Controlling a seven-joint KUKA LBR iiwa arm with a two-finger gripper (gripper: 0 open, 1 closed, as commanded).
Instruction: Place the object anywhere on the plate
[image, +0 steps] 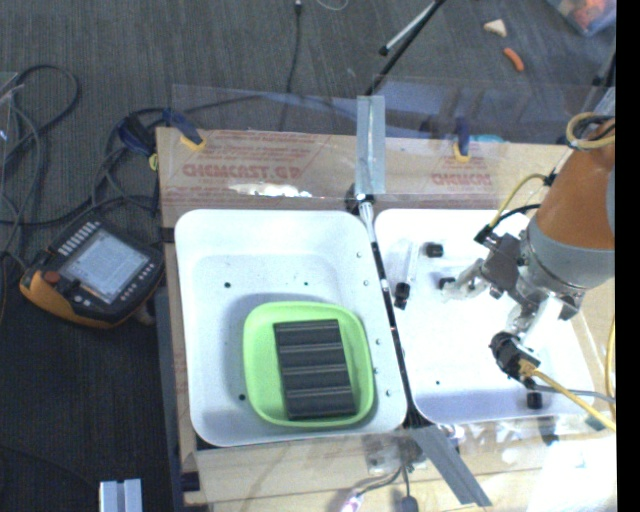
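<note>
While the arm (570, 230) reaches in from 3 o'clock, its gripper (462, 284) hovers over the right bin (480, 385), and I cannot tell how its hand is set. At 9 o'clock from it, in the left bin (205, 290), a dark ridged block (315, 368) lies flat on the green plate (256, 370), filling its middle.

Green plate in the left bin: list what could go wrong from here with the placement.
1. The dark ribbed block already covers most of the green plate, so little bare surface is left; another item may land on the block or slide off.
2. The tool sits over the right bin, and the raised divider lies between it and the plate; a low pass could clip it.
3. The yellow cable near the wrist might snag.
</note>
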